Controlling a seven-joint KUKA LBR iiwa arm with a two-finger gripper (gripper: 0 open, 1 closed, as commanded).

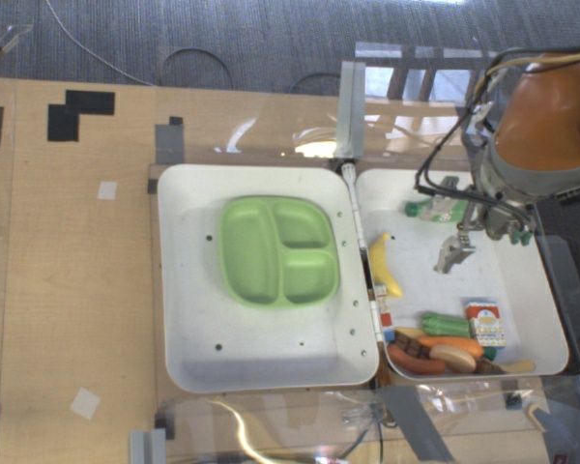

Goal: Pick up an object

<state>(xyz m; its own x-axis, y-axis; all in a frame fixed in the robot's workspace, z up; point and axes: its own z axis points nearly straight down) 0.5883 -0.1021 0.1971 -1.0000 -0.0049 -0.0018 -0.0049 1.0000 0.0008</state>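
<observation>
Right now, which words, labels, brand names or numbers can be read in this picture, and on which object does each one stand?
No text can be read in this view.
Small red and white box in the right bin: it carries printed marks, too small and blurred to read.
Green divided plate in the left bin: no text.
Black shapes on the bench: plain blocks, not letters.

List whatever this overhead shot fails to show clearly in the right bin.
- Gripper: camera view, too small and blurred to tell how it is set.
- Green item at the bin's far end: partly covered by the arm and cables, identity unclear.
- Toy food pile: pieces overlap, so lower ones are hidden.
- Small carton: print too small to read.
</observation>
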